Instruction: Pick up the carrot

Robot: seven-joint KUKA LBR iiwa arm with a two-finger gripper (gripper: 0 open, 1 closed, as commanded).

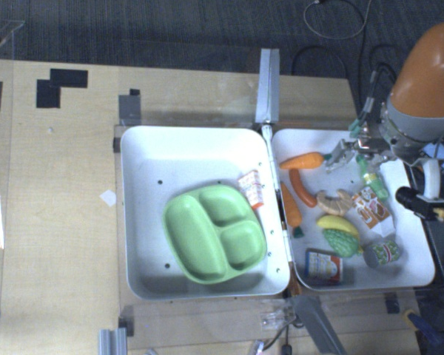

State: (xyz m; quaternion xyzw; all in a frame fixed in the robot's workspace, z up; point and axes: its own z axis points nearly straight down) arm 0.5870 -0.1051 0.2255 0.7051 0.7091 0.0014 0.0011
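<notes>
Nearest the camera in the right white plastic bin [422, 268] lay a dark blue packet [325, 266], a small green can [383, 252] and a yellow-green toy corn [338, 233]. Beyond them a reddish sausage-shaped toy [305, 190] could easily be mistaken for the target. The orange plastic carrot [303, 161] lay at the bin's far-left corner, long axis running left-right, thick end toward the gripper [345, 154]. The metal fingers stood spread apart, holding nothing, just right of it; closing there risked nudging it against the wall.
</notes>
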